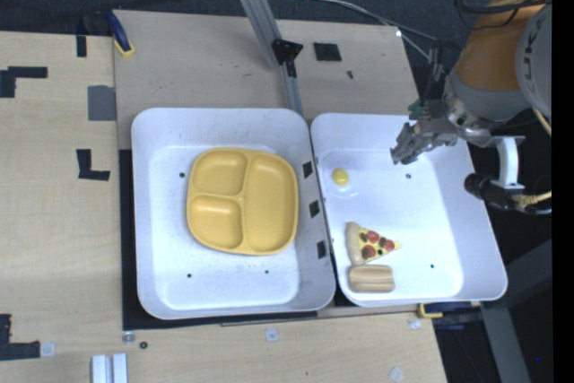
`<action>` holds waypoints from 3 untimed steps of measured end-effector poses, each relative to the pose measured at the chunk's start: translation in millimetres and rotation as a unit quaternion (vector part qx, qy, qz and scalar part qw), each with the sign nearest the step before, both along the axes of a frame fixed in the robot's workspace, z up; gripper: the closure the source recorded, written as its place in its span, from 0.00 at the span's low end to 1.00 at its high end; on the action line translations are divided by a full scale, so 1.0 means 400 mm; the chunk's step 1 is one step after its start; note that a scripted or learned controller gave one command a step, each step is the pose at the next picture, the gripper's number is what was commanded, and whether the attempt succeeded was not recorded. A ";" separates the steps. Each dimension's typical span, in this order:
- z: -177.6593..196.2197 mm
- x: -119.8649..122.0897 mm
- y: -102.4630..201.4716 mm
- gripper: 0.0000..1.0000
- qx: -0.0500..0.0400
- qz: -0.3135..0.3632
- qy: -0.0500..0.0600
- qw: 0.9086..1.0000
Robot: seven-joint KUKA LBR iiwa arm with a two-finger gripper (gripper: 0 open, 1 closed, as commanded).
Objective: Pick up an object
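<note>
In the right bin (pixel 448 220) lie three toy foods: a fried egg with a yellow yolk (pixel 340 178) near the left wall, a pizza slice (pixel 369 243) lower down, and a tan bread roll (pixel 370 279) at the front edge. My gripper (pixel 405 152) hangs over the upper part of this bin, to the right of the egg and apart from it. Nothing shows between its fingertips. A yellow divided plate (pixel 242 200) rests in the left bin (pixel 161 220).
A slanted metal pole (pixel 256 0) stands behind the bins, with cables running across the dark floor. The arm's orange band (pixel 502 31) and wrist sit above the right bin's far corner. Black tape marks dot the wooden bench on the left.
</note>
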State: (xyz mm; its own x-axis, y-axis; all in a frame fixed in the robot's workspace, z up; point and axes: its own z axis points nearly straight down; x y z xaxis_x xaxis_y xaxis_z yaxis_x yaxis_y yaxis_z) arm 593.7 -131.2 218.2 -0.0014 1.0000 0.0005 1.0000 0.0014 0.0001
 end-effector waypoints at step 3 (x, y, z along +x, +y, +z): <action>-0.016 0.069 0.394 1.00 0.000 0.002 0.001 1.000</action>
State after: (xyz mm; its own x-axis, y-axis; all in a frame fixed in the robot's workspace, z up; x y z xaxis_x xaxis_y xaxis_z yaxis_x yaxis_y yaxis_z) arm 621.3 26.3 211.6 -0.0063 1.0000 0.0001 1.0000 0.0063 -0.0016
